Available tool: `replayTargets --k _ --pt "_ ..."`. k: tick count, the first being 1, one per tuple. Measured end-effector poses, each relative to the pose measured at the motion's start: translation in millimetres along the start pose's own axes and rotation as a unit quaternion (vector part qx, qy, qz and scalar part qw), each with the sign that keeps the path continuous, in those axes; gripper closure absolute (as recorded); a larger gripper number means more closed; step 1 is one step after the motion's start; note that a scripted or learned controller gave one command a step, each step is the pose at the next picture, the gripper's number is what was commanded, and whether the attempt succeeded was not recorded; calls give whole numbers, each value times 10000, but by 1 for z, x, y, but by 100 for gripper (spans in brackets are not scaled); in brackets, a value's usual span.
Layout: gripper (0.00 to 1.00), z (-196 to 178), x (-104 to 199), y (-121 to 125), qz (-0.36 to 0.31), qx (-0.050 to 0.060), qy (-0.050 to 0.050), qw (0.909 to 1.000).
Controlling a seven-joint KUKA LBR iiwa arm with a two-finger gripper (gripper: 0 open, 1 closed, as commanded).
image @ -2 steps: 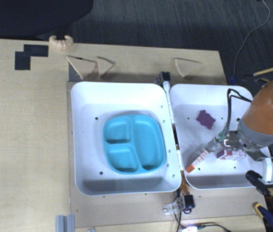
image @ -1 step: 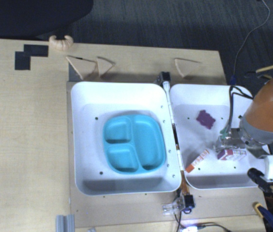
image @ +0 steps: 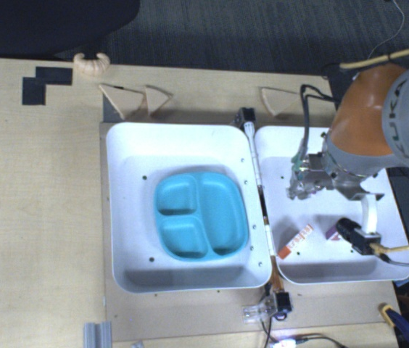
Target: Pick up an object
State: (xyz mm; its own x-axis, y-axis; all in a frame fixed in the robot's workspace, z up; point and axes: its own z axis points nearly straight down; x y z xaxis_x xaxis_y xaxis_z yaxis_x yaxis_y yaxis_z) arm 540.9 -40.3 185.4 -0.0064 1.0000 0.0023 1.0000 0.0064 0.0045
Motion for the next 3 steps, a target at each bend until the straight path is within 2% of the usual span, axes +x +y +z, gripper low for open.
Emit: replayTargets --k 1,2,3 --pt "100 34 -76 2 22 19 -17 10000" --pt "0 34 -75 2 20 15 -11 10000" --pt "0 98 -108 -53 21 -9 -15 10000"
